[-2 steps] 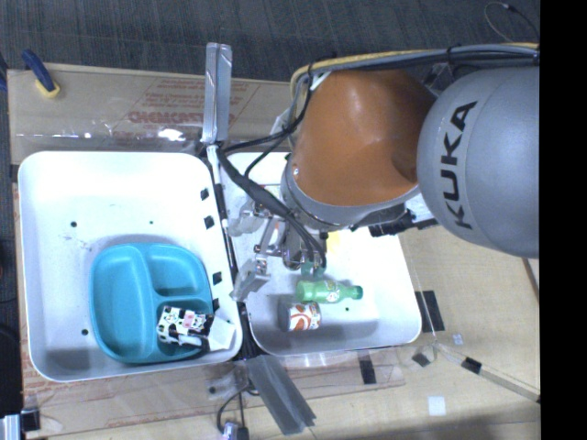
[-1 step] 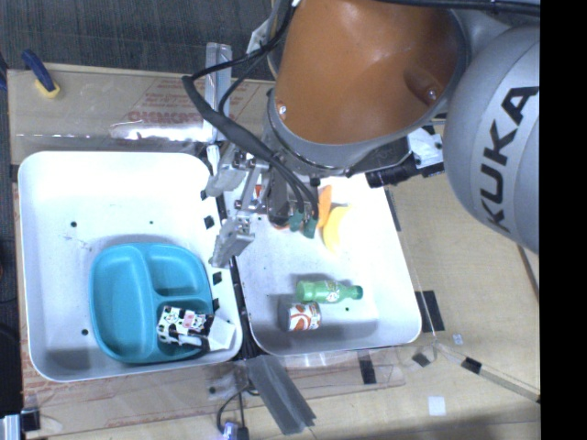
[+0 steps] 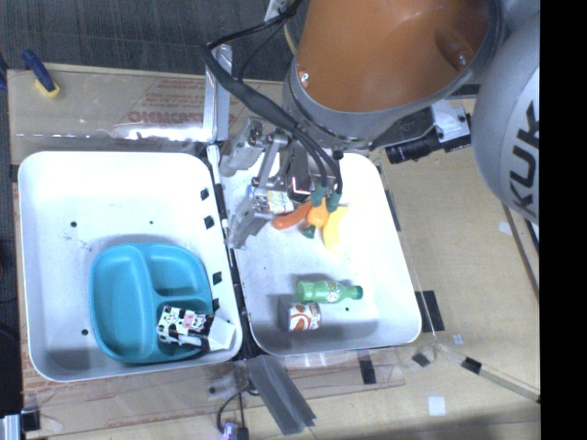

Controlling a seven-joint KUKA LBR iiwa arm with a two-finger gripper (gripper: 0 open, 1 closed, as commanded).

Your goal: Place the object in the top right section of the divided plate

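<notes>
Right bin (image 3: 396, 273) floor open near its right wall, claw (image 3: 261, 200) near left rim, grip state unclear

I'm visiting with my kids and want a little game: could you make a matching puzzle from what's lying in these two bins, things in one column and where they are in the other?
Things:
1. green bottle
2. blue divided plate
3. red can
4. small patterned box

Places:
A. in the left bin
B. on the plate's lower right section
C. right bin, lying on its side just above the can
D. right bin, nearest its front edge

Pairs: 1-C, 2-A, 3-D, 4-B
</notes>
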